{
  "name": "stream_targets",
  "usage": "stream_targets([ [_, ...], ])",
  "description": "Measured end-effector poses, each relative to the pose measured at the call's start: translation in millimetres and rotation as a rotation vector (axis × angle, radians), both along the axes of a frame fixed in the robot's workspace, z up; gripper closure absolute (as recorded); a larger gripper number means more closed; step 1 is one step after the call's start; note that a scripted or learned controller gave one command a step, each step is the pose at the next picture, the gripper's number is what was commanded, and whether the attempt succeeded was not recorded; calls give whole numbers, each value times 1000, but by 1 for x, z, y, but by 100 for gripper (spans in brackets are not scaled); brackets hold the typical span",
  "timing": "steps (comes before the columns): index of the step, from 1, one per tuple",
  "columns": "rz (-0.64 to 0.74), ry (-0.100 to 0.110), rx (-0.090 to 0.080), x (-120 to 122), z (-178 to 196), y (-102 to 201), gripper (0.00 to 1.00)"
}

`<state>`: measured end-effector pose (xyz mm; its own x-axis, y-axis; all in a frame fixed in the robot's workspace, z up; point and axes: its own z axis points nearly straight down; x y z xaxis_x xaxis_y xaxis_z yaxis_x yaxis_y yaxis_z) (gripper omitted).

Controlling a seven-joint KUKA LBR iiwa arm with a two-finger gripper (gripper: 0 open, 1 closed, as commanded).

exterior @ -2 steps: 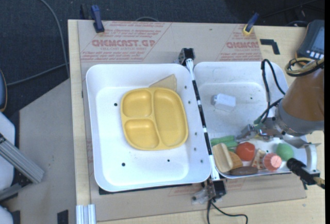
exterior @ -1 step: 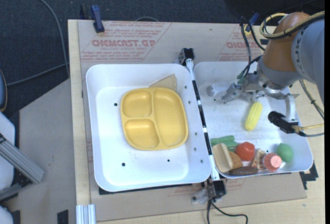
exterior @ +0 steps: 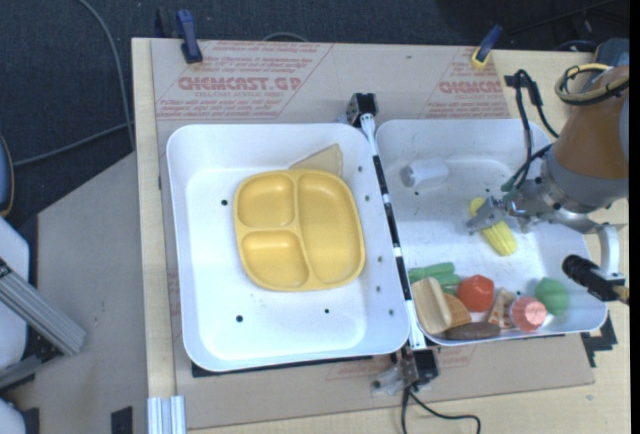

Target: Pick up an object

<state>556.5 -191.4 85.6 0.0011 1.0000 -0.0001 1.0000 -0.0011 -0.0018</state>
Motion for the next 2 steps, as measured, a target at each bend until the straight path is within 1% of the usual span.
stream_targets([
  [1,0,-3,0,1,10,1,100],
  [2,2,-4,0,32,-1,82,100],
])
